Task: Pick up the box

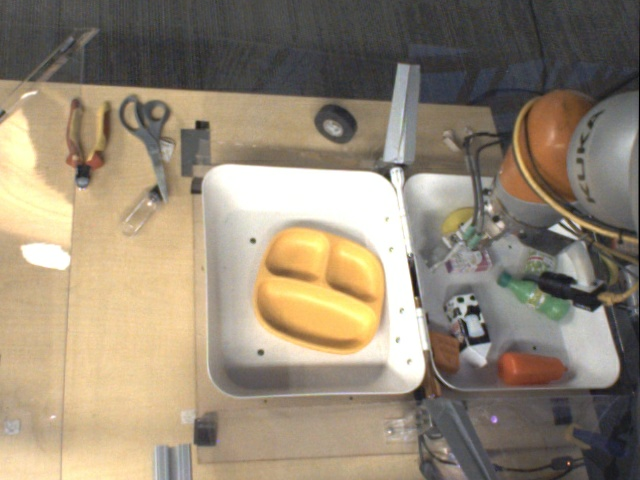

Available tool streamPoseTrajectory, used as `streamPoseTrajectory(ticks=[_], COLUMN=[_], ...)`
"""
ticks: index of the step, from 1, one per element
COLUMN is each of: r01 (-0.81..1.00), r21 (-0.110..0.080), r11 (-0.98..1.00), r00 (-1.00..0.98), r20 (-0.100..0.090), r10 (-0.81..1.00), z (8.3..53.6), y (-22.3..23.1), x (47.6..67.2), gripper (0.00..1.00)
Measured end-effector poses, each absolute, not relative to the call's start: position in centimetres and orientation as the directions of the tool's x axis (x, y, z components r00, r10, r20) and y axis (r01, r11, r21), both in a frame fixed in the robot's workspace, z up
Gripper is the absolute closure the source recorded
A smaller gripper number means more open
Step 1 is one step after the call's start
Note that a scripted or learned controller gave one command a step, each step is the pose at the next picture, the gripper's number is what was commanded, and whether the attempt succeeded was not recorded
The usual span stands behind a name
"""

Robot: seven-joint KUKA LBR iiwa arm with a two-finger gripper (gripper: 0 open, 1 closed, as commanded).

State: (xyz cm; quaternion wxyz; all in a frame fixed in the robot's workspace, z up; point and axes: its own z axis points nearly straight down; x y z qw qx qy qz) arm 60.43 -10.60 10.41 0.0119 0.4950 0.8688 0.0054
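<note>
While the grey arm with its orange band (560,133) leans in from the right over the far part of the right-hand shallow white bin (600,373), its end effector (478,230) sits low near the bin's far-left corner, among a small cluster of items. How far it is open cannot be told from this angle, since the wrist and looped cables cover it, and nothing can be seen held in it.

Just at the tip lies a small crumpled packet with pink and white print (466,259), and a yellow rounded object (458,219) peeks out beside it, on the far side. The small white box with black markings (468,318) lies on the bin floor nearer than the end effector, towards the bin's left wall, apart from the tip. Touching its near end is a brown block-shaped item (444,351) at the bin's near-left corner. An orange-red oblong object (531,368) rests along the near wall, right of the box. A green plastic bottle (534,297) lies on its side in the middle of the bin, right of the box.

Left of this bin, the other shallow white bin (225,268) carries a large yellow moulded foam-like lump (320,288) with three rounded lobes. On the wooden surface (100,348) to the far left lie grey-handled scissors (150,138) and red-handled pliers (85,138); a black tape roll (335,122) sits beyond the left bin.
</note>
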Motion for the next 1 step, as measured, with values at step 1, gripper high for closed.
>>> streamPoseTrajectory(ticks=[1], r01=[0.971], r21=[0.035], r11=[0.238], r00=[-0.237], r20=[-0.01], r10=[0.971], z=[9.96], y=[-10.79], x=[61.21], gripper=[0.0])
